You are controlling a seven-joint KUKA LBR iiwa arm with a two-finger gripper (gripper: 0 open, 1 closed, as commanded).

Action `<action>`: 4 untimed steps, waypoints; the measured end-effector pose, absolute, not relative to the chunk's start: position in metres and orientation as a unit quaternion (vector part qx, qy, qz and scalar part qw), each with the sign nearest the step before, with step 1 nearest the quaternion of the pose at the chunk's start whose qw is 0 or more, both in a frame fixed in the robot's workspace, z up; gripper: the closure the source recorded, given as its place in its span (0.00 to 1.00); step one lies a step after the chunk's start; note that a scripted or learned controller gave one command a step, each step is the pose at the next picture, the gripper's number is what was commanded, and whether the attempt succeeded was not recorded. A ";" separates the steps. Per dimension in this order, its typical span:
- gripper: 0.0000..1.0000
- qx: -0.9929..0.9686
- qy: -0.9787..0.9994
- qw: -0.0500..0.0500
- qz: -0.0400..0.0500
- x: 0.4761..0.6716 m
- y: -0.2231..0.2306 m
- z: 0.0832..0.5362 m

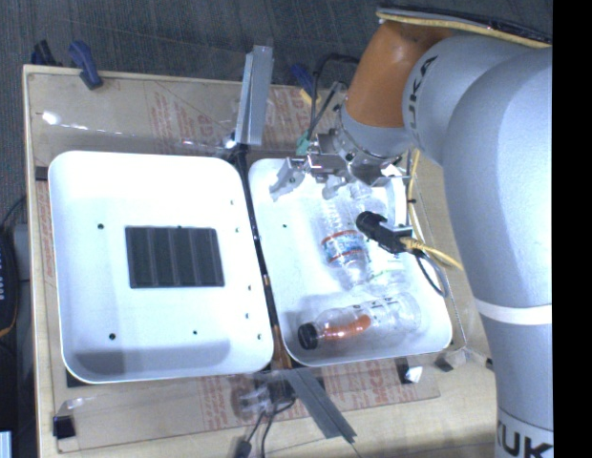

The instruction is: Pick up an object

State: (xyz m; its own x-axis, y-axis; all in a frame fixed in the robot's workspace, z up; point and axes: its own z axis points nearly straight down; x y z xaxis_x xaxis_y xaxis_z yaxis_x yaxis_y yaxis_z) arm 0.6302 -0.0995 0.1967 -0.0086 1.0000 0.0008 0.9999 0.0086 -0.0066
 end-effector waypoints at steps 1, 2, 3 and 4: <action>0.00 -0.685 -0.728 0.003 0.002 0.581 -0.177 0.098; 0.00 -0.672 -0.741 0.001 0.000 0.583 -0.209 0.137; 0.00 -0.623 -0.782 0.003 0.000 0.591 -0.207 0.092; 0.00 -0.646 -0.763 0.000 0.000 0.570 -0.211 0.193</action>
State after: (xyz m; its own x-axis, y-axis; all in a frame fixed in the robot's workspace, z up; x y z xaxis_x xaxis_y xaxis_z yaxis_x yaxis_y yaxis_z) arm 0.5702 -0.2113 0.1929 -0.1642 0.9864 -0.0002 0.9864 0.1642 -0.0008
